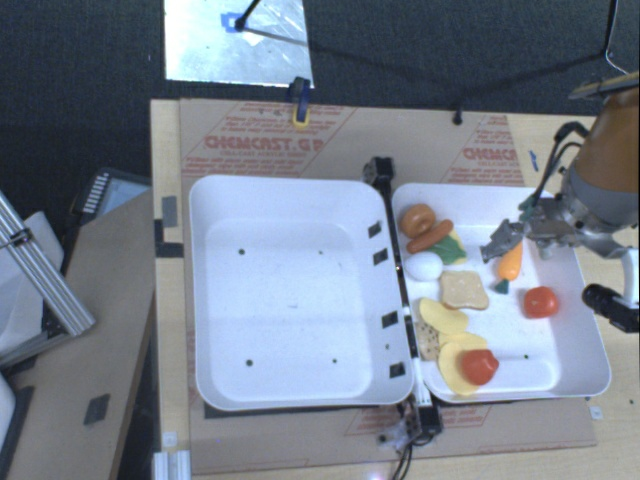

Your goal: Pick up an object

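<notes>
Lowest in the frame, near the bottom edge of the right bin (592, 373): a small red tomato (479, 366) resting on a yellow slice (456, 360), with a speckled cracker (430, 340) touching on the left. Just above these, a second pale yellow slice (443, 316), then a slice of bread (464, 290) and, left of it, a white egg (424, 266). Right of the bread and well apart from it, a larger red tomato (540, 302).

Higher, at mid-height of the frame's right side: an orange carrot (510, 261), tilted, its green end pointing down toward the bread. Sits directly under the gripper (515, 240), touching or very nearly touching it; cannot tell whether gripped or merely lying beneath. How far the pincer stands open: cannot tell either.

Left of the carrot, a green leafy piece (452, 251), a reddish sausage (431, 235) and a brown doughnut (416, 217) by the bin's upper left corner.

Across the frame's centre-left, the left bin (200, 268), on a cardboard sheet (260, 133).

Farther up, a blue and yellow clamp (300, 103) on the board's top edge, and beyond it a shiny silver sheet (238, 28) at upper left.
</notes>
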